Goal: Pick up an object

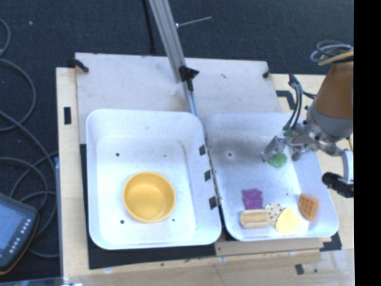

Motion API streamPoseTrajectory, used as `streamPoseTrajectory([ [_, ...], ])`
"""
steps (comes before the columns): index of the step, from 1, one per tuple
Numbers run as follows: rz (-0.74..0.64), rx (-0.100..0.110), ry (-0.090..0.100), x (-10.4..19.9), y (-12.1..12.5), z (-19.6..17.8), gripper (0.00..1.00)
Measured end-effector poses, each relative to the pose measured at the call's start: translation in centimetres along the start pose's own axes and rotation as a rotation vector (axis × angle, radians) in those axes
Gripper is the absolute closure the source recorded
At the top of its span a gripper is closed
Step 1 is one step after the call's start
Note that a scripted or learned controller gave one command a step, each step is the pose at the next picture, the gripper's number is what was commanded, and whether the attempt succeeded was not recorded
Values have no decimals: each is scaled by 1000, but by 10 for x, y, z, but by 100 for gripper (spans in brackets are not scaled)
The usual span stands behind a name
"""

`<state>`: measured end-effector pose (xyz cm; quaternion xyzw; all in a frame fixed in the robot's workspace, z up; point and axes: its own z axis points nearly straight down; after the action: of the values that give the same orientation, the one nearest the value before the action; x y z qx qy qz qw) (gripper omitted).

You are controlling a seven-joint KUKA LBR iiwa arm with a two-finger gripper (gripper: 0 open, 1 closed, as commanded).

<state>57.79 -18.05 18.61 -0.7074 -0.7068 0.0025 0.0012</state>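
Gripper (278,152) over right bin (238,137), my fingers pinching a small green object (277,159). Grasp apparently made; lifting it clear remains, if hold survives.

Two white bins side by side: left bin (101,159), right bin (238,136). Grey metal pole (169,31) behind. Black cables (18,118) on floor, left.

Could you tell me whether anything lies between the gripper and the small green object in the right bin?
Nothing visible does. The gripper is right at the green object in the right bin; the purple piece lies apart, nearer the camera.
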Motion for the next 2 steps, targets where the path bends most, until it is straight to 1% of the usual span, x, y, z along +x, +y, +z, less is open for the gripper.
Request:
streamPoseTrajectory([
  [1,0,-1,0,1,-10,48,0],
  [2,2,-5,-2,0,-9,87,0],
])
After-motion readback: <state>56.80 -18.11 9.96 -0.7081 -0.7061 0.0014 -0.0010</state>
